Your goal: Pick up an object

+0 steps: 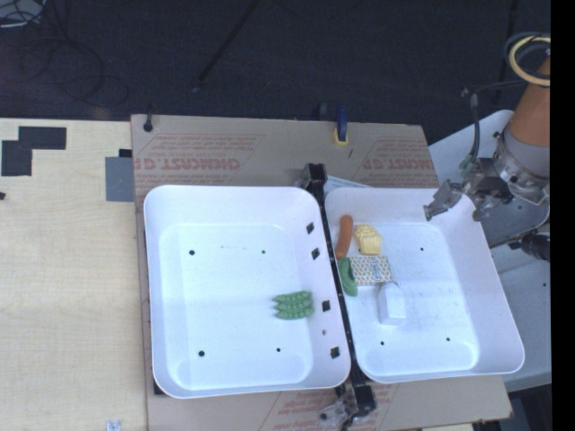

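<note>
A: How many bins are on the surface (72, 268)?

B: Two shallow white bins, side by side on a brown board. The left bin (180, 214) holds one thing: a green pea pod (294, 305), lying towards its right wall, below the middle.

A: And the right bin (485, 330)?

B: Five things, all clustered in its left half. One orange carrot (345, 235) lies on end along the left wall. One yellow corn piece (367, 239) sits just beside the carrot, to its right. Below those, one speckled pale block (370, 269), and touching its left edge one small green vegetable (348, 277) against the bin wall. Lowest is one white block (391, 304), just under the speckled one.

A: Where is the end effector (463, 197)?

B: At the upper right rim of the right bin, well apart from the cluster. Its two fingers stand spread, with a clear gap between them, and nothing is between them.

A: The arm?

B: One arm (530, 133), entering from the right, orange band above the wrist.
</note>
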### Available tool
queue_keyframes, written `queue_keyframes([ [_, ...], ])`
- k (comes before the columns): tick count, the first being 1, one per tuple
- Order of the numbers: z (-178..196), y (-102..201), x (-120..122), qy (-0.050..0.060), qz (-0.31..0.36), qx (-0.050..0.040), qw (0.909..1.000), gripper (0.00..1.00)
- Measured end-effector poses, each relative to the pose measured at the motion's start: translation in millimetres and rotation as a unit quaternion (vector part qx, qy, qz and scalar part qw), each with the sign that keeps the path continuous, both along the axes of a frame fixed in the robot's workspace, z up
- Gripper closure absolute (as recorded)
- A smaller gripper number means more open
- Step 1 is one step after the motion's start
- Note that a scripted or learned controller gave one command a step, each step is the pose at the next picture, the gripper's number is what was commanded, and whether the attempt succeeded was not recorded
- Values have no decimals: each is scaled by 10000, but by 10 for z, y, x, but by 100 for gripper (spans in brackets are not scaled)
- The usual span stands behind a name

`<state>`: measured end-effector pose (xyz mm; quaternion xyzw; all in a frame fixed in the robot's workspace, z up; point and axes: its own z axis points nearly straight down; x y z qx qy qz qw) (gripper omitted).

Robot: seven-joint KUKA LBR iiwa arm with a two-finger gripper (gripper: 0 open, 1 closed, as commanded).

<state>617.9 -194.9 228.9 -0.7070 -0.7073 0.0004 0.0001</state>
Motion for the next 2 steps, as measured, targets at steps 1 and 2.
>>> queue_keyframes([
  [1, 101, -2, 2, -1, 9, 1, 10000, 100],
  [2, 860, -201, -891, -4, -21, -1, 10000, 100],
])
